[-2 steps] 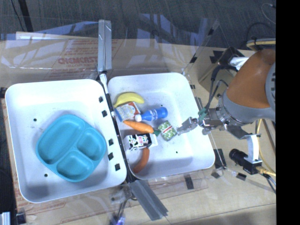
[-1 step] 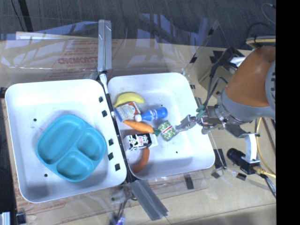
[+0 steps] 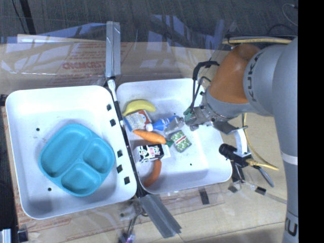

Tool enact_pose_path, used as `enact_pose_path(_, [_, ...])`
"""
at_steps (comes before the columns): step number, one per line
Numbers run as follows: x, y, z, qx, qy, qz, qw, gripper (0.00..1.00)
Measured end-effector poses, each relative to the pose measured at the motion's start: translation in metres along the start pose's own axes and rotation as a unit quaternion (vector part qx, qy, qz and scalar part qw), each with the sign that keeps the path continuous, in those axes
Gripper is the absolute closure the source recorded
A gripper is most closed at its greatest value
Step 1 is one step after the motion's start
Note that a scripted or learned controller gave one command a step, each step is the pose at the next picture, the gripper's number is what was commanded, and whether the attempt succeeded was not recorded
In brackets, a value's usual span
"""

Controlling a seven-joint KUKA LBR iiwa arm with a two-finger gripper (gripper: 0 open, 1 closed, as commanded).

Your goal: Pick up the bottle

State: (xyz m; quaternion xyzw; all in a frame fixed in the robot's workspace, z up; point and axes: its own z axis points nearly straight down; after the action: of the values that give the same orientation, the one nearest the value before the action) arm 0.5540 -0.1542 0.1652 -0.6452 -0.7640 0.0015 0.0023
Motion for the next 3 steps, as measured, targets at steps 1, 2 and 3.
enact_pose_path(1, [-0.023,0.071,0.073,-0.002,-0.001,-0.015,0.9999,0.0])
enact_pose_path(2, [-0.022,0.072,0.063,-0.002,-0.001,-0.018,0.9998,1.0])
enact_pose_path(3, [-0.022,0.072,0.063,-0.001,-0.001,-0.018,0.9998,0.0])
